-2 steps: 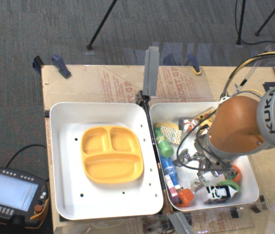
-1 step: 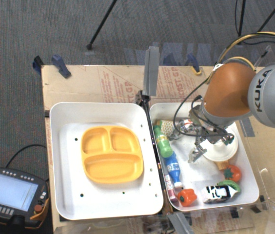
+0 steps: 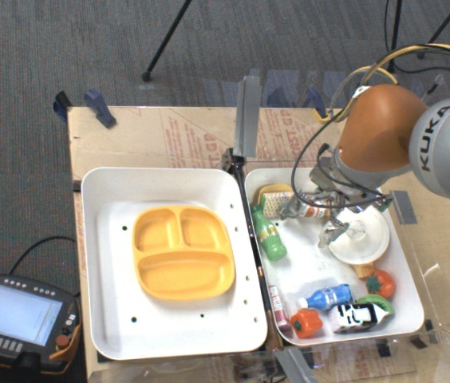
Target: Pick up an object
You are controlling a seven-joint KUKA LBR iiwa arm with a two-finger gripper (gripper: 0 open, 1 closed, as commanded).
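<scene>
We judge the green plastic bottle (image 3: 270, 235) light, stiff, slippery; grasp it mid-body. We cannot tell how the pincer (image 3: 314, 214) stands.

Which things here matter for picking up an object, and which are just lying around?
For the job: gripper, right bin, green bottle, blue bottle, white bowl, red pepper.

Lying about: left bin, yellow tray, pendant.
</scene>
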